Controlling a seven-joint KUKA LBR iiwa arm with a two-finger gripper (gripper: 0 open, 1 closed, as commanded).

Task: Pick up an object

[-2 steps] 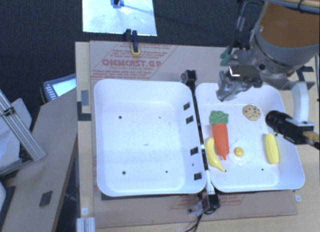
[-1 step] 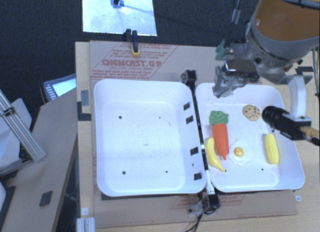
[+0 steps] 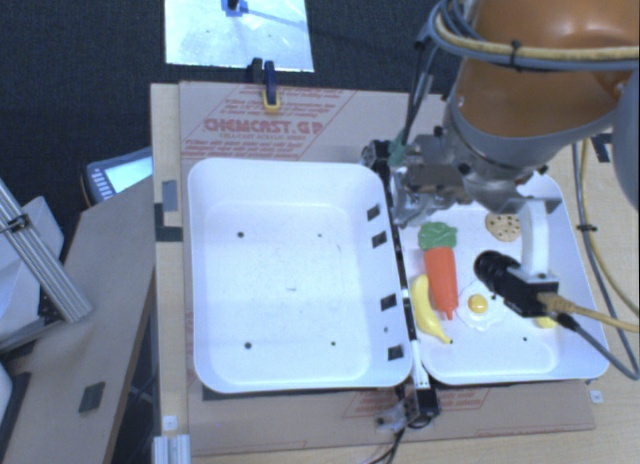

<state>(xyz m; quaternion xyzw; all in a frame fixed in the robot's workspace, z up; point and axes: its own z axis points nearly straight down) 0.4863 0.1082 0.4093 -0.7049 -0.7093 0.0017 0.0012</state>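
My end effector (image 3: pixel 418 202) hangs just above the leafy end of the orange plastic carrot with a green top (image 3: pixel 441 277), close to the far-left corner of the shallow white right-hand bin (image 3: pixel 500 357). I cannot tell whether the end effector is open or closed, and I see nothing gripped in it.

The carrot lies lengthwise on the bin floor. Touching its lower left side is a small yellow toy banana (image 3: pixel 428 314). Just right of its tip sits a white fried-egg toy with a yellow yolk (image 3: pixel 480 307). Up and to the right of the carrot, apart from it, lies a round tan chocolate-chip cookie (image 3: pixel 502 225).

Left of the carrot and banana runs the bin's wall, where it meets the rim of the shallow white left-hand bin (image 3: pixel 290 282), with small black clips (image 3: pixel 388 302) along the seam. Past that seam the left-hand bin shows bare floor. In the right-hand bin, bare floor lies below the egg. Both bins rest on a brown cardboard sheet with red print (image 3: pixel 270 122) on the tabletop (image 3: pixel 110 282).
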